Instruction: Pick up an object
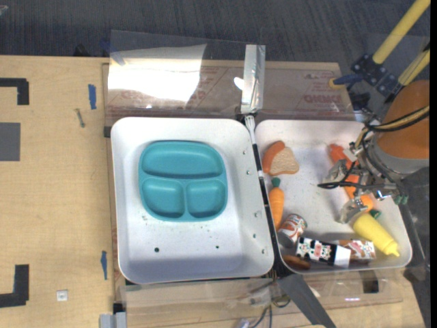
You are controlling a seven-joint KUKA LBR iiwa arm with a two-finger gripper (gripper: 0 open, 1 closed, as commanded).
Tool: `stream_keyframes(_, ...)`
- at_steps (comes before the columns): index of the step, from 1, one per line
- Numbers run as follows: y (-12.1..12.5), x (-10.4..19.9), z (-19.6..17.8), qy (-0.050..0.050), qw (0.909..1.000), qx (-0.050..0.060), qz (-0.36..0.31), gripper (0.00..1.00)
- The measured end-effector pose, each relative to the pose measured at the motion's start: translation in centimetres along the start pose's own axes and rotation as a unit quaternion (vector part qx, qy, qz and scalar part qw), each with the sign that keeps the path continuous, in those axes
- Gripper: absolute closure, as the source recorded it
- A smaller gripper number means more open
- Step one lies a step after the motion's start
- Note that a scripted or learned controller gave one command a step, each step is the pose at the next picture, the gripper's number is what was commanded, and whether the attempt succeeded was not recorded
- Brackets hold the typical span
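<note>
Reaching in from the right, the arm (408,132) hangs its gripper (355,183) low over the right bin (311,139); whether it is spread or pressed together cannot be told. Well to its left, the left bin (130,197) holds a teal divided tray (183,179). Just below the gripper lies a yellow bottle (377,232), beside a black-and-white carton (321,251). Left of it sit a bread slice (281,159), a carrot (276,203) and a small can (292,226).
</note>
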State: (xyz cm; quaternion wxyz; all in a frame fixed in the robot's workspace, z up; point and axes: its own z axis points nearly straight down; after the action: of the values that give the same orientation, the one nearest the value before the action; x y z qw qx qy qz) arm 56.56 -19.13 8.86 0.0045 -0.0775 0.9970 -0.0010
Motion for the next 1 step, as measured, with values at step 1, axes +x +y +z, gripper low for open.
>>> stream_keyframes(1, 0.36, 0.31, -0.01, -0.001, 1.0000, 0.000, 0.005, 0.00)
